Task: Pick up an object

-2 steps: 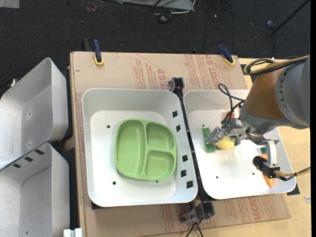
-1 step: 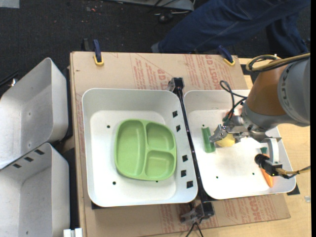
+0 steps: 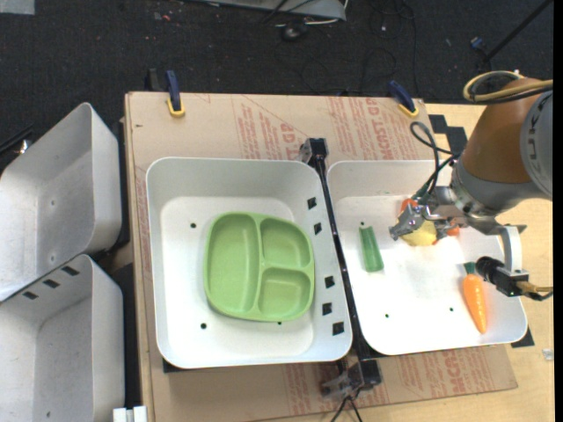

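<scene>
The claw point(image 3: 420, 227) hangs low in the right bin point(image 3: 515, 328), over a small yellow object point(image 3: 424, 236) that lies directly beneath it and touching or nearly touching its tip. Whether the claw is apart or together I cannot tell; the wrist and a bit of orange hardware hide the tips from above, and nothing shows clearly gripped between them.

The yellow object looks like a small toy fruit, probably light hollow plastic, smooth and rounded. I judge it would be stiff enough to take a squeeze but slippery, apt to squirt out sideways unless taken across its widest part.

Just to the claw's left lies a green stick-shaped piece point(image 3: 371, 250), long and narrow, flat on the bin floor. It seems light and rigid; a grip across its short width at mid-length should suit it.

Farther off, below and to the right of the claw, an orange carrot toy point(image 3: 475, 301) lies near the bin's corner, tapered, best held at its thick upper half.

Well beyond, in the left bin point(image 3: 167, 262), sits a green divided plate point(image 3: 260, 266), broad and shallow, awkward to grasp except by its rim.
</scene>
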